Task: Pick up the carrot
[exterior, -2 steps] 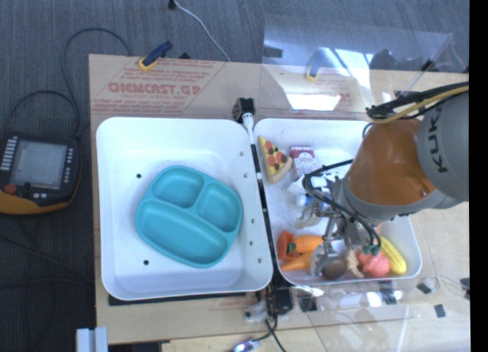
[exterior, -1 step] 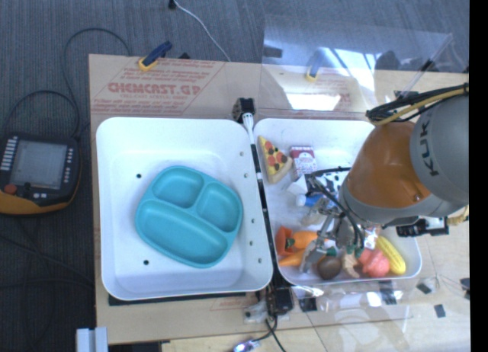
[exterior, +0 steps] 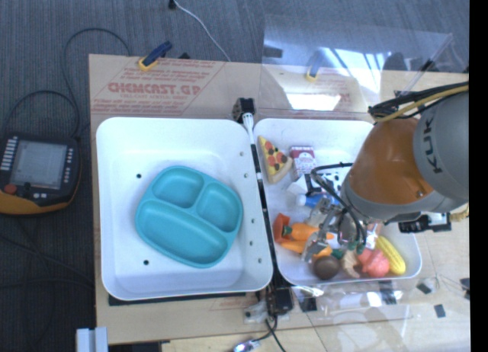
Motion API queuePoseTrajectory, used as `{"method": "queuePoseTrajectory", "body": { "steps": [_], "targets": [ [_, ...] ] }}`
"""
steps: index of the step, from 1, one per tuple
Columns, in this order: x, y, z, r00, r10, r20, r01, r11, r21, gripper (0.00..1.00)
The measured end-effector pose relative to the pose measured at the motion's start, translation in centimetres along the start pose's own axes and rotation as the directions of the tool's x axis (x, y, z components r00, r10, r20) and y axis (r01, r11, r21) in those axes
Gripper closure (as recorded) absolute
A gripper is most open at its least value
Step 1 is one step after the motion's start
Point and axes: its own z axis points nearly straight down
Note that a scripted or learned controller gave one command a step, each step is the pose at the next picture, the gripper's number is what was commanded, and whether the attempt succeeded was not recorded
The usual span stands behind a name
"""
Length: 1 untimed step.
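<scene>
The carrot [exterior: 299,232] is partly covered by the end effector [exterior: 335,230]. The arm [exterior: 427,161] is cut off at the right edge. Toys beneath the wrist are hidden.

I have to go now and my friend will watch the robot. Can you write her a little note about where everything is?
Gripper: down in the right bin, over the toy pile; whether its fingers are open is hard to tell.
Carrot: lying in the right bin, just left of the gripper, not visibly held.
Blue divided plate: in the left bin.
Done: arm has reached the pile.
Left: grip the carrot and lift it.
</scene>
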Motion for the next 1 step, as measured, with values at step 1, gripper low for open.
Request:
{"method": "queuePoseTrajectory", "body": {
  "steps": [1],
  "targets": [
    [3.02,6.05,-8.38,0.978,0.206,-0.009,-0.206,0.978,0.006,1.00]
  ]
}}
